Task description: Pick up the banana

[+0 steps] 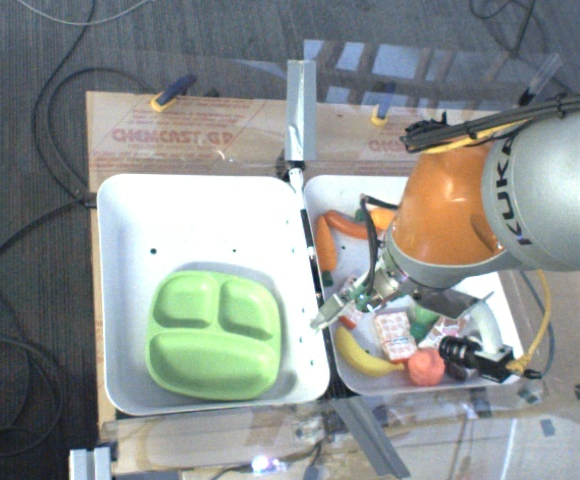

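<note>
Two white bins sit on a wooden bench (170, 133) over grey carpet strewn with cables. The banana (363, 356) lies in the right bin (322, 200) near its front wall—long axis running left-right. The gripper (338, 308) hovers above it—finger state unclear.

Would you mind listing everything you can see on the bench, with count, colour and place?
bins: two, white, side by side on the bench
tray: one, green, three compartments, in the left bin
banana: one, yellow, near edge of the right bin
carrot: one, orange, far side of the right bin
ball: one, red, beside the banana
packet: one, white and red, above the banana
arm: one, grey with orange band, over the right bin
gripper: one, just above the banana
</note>
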Motion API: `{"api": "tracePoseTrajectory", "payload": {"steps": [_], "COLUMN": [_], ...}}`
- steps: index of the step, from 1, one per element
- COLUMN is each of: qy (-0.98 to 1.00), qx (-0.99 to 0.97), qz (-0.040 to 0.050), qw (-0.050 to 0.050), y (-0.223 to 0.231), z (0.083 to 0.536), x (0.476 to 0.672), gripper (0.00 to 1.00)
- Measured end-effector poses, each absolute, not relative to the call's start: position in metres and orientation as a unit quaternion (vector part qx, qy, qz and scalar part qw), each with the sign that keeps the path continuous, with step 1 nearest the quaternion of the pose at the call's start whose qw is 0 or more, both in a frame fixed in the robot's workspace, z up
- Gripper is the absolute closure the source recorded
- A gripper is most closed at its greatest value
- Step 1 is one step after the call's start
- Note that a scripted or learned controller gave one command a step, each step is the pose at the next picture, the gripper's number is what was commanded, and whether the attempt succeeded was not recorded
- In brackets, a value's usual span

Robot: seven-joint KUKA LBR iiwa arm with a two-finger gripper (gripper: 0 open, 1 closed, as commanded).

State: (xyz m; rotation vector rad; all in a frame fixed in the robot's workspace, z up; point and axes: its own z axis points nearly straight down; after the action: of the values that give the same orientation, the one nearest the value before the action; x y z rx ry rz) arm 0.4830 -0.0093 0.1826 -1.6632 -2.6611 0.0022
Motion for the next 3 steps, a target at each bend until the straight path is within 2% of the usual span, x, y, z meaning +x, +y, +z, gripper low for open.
{"api": "tracePoseTrajectory", "payload": {"steps": [1, 2, 3], "qy": [-0.897, -0.911, -0.903], "qx": [-0.442, -0.413, -0.43], "qz": [0.0006, -0.0008, 0.0002], "qw": [0.0, -0.001, 0.002], "y": [-0.085, -0.012, 0.055], "z": [0.242, 0.314, 0.199], "x": [0.484, 0.485, 0.483], "gripper": [0.0, 0.0, 0.0]}}
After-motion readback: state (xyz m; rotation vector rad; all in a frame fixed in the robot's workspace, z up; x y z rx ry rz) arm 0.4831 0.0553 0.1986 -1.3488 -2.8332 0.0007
